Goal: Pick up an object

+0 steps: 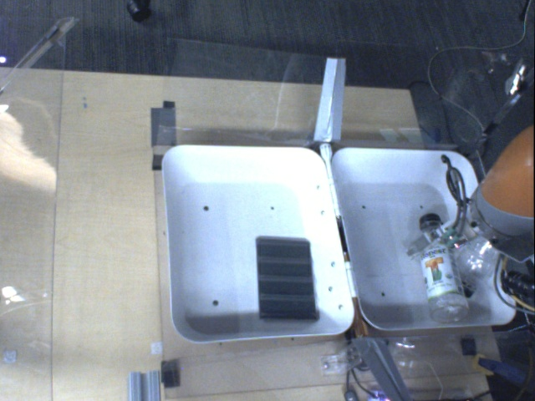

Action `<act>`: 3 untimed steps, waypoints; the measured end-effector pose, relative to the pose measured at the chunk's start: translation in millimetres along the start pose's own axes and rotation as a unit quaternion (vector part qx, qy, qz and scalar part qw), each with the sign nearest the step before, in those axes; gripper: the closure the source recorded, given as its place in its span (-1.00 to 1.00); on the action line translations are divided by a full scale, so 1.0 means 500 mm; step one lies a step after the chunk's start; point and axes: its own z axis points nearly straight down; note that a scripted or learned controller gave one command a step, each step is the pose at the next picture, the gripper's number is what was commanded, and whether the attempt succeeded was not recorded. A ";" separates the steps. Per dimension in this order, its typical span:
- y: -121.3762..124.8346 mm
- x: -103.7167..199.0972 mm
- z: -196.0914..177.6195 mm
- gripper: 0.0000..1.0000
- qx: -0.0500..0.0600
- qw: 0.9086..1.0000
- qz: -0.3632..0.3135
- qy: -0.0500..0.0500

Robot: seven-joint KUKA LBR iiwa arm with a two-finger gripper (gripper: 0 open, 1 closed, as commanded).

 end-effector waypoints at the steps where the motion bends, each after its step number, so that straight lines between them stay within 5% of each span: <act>1: 0.000 0.000 0.000 -1.00 0.000 1.000 0.000 0.000; 2: 0.099 -0.050 0.013 -1.00 0.010 1.000 -0.008 0.006; 3: 0.206 -0.012 0.017 -1.00 0.010 0.985 -0.171 0.008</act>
